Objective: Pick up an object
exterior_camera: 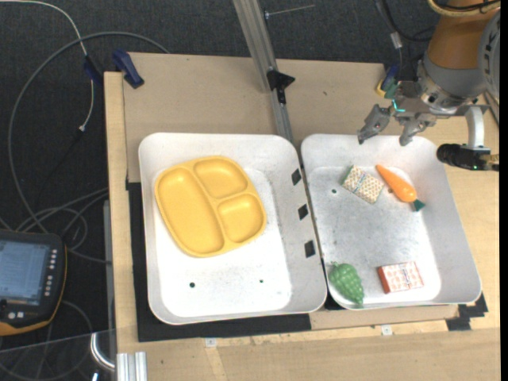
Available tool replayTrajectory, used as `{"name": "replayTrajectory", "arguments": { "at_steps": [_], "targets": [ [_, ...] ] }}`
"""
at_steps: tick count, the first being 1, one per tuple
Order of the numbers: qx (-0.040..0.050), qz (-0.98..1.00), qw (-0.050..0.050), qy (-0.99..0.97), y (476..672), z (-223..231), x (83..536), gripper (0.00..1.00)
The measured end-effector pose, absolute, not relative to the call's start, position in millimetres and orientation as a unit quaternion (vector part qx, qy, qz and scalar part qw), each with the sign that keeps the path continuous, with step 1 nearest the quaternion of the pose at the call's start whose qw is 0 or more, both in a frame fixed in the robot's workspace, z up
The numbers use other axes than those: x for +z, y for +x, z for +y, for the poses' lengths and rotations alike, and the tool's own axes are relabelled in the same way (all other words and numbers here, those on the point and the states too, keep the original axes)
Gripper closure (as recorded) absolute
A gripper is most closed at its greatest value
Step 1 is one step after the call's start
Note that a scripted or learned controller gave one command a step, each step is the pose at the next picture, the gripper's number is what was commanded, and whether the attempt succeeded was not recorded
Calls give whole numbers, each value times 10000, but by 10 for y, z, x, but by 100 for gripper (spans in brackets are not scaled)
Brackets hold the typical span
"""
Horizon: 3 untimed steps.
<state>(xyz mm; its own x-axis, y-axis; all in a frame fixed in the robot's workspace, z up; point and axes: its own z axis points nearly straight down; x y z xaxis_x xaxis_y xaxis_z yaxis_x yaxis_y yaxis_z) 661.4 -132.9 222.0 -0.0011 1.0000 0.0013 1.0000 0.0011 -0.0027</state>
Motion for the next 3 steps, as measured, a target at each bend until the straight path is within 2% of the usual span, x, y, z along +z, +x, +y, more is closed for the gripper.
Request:
{"name": "replayTrajectory", "arguments": {
  "at_steps": [1, 3],
  "targets": [
    [9, -7076, 13, -7066, 6614, -1330, 2220, 0],
    [23, -7077, 34, -7065, 6629, -1235, 985, 0]
  ]
}}
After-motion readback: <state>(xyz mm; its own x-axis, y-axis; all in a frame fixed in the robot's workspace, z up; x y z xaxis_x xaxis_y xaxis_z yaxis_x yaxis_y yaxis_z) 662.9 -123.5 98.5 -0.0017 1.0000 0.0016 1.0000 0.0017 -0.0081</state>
